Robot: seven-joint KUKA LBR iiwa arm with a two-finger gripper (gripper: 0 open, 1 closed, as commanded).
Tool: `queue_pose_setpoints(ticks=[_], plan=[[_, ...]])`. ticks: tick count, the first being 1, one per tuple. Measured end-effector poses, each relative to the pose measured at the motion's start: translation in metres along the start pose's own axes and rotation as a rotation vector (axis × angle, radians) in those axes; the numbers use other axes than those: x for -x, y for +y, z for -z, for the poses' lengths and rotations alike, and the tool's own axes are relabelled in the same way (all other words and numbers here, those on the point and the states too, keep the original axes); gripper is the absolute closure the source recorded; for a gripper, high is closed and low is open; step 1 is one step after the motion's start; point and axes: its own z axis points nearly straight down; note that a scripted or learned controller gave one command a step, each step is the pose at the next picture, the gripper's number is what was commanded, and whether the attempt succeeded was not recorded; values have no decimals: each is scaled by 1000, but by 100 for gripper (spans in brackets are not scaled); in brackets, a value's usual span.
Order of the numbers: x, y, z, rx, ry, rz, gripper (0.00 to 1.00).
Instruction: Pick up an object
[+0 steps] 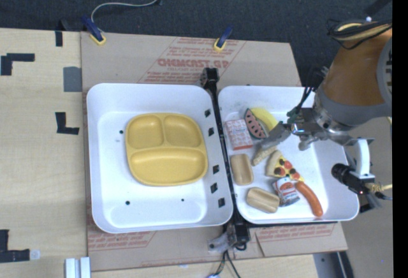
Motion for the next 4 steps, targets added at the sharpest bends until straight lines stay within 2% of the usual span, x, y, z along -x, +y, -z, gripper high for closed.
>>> queue_pose_setpoints(ticks=[1, 2, 3, 4], plan=[[68, -13, -134, -2, 0, -2, 0], [67, -13, -124, -2, 2, -1, 100], [67, -13, -124, -2, 2, -1, 0], [67, -13, -115, -3, 3, 0, 100]])
